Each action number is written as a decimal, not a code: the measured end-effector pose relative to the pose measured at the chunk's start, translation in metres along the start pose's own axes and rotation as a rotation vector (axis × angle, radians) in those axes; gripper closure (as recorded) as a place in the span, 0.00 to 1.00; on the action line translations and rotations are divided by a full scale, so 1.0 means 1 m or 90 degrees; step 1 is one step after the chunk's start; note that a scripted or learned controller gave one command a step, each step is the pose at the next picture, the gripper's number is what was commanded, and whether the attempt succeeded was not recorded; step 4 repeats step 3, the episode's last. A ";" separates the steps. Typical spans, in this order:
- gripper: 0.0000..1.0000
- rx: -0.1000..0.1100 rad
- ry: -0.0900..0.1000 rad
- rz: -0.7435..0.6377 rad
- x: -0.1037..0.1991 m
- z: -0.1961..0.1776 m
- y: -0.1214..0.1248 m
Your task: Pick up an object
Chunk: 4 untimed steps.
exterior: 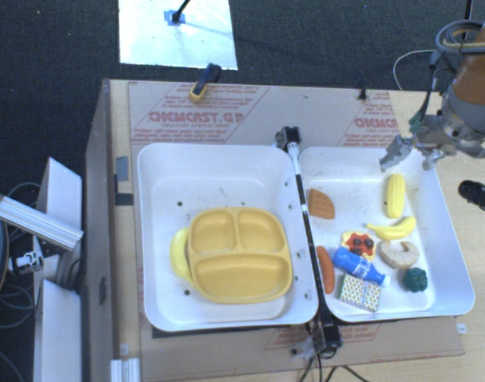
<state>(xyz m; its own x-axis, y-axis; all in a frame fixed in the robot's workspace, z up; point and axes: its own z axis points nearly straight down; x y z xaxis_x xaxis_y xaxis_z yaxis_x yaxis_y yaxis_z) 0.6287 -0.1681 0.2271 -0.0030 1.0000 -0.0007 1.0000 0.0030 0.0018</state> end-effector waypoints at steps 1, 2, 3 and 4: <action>0.00 0.000 0.000 0.001 -0.039 0.143 0.001; 1.00 -0.003 -0.001 0.000 -0.039 0.131 0.002; 1.00 0.005 0.001 -0.001 0.015 0.104 0.039; 1.00 0.005 0.001 -0.001 0.015 0.104 0.039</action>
